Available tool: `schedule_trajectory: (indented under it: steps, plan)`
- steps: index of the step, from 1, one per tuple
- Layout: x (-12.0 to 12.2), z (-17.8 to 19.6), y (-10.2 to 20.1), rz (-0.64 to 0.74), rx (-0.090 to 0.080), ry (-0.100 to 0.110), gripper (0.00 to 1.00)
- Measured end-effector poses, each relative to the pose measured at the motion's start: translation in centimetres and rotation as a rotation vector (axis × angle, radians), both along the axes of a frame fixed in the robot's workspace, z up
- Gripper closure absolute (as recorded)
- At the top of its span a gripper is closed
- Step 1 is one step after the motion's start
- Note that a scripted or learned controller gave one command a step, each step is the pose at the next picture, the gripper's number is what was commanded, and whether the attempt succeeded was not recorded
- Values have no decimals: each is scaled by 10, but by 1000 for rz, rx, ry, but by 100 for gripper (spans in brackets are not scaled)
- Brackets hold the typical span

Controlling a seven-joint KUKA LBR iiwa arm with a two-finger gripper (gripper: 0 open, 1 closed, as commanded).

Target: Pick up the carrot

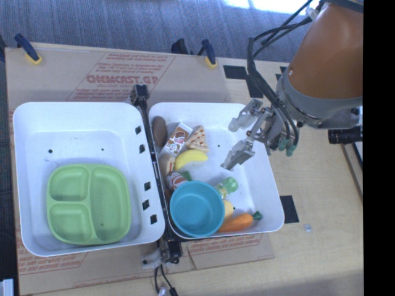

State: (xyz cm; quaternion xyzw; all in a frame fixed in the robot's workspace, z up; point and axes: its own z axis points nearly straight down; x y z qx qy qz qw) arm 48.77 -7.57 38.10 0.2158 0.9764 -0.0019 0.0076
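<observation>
The orange carrot (pixel 238 221) with a green tip lies along the near edge of the right bin (pixel 268 184), partly tucked under the blue bowl (pixel 196 208). My gripper (pixel 241 137) hangs over the right part of that bin, up and away from the carrot. Its two fingers (pixel 237 155) are spread apart with nothing between them.
The right bin also holds a yellow banana (pixel 191 159), a pizza slice (pixel 198 139), a brown item (pixel 159 130), a small carton (pixel 178 137) and a green bottle (pixel 226 186). A green divided plate (pixel 89 204) sits in the left bin (pixel 37 128).
</observation>
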Motion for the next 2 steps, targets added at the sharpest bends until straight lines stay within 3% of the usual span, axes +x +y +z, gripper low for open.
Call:
schedule_trajectory:
  steps: [1,2]
  plan:
    - [-11,-69,42,-273,5,18,0]
    - [-12,-126,108,-274,4,20,0]
